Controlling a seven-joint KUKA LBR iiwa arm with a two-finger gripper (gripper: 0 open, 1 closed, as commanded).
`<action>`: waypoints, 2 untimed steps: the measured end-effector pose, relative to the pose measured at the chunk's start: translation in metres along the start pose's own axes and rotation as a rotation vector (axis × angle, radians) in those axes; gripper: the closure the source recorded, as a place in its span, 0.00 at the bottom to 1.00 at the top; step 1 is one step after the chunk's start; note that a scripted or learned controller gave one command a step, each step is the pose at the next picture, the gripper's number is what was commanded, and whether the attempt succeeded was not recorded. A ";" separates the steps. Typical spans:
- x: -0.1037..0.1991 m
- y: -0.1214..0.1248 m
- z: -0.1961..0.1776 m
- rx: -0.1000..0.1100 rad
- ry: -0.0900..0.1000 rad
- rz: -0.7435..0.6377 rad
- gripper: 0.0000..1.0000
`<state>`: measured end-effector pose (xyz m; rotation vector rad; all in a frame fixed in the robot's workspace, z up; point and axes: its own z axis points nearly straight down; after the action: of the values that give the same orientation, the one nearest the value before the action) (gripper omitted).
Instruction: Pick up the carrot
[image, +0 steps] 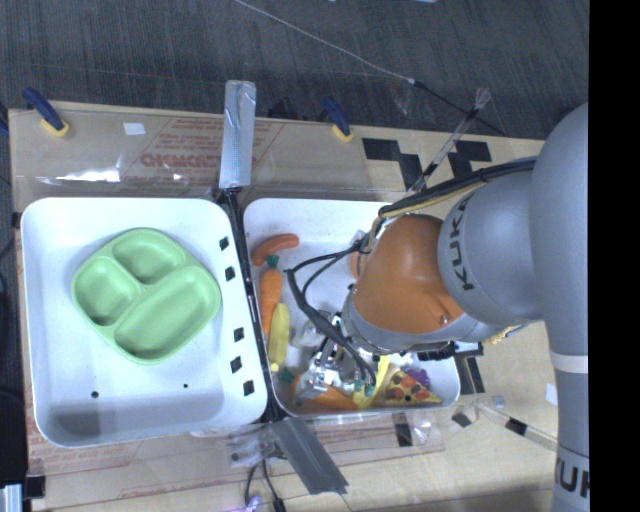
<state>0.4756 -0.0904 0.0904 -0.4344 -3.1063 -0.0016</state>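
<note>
The carrot (270, 291) is an orange tapered piece with a green tip. It lies lengthwise along the left wall of the right bin (320, 213). My gripper (332, 372) hangs low over the front of the same bin, to the right of the carrot and nearer the camera, among other toys. It does not touch the carrot. The orange wrist band and grey arm cover much of the bin's right half.
A reddish sausage (276, 244) lies just behind the carrot, and a yellow piece (279, 336) lies in front of it. Colourful toy food (405, 384) sits at the bin's front right. A green divided plate (147, 291) rests in the left bin (60, 400).
</note>
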 end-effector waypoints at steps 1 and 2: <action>-0.119 0.018 -0.040 0.000 -0.012 -0.016 0.00; -0.074 0.019 -0.002 0.002 -0.005 -0.045 0.00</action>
<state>0.5524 -0.0927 0.0917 -0.3652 -3.1200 0.0032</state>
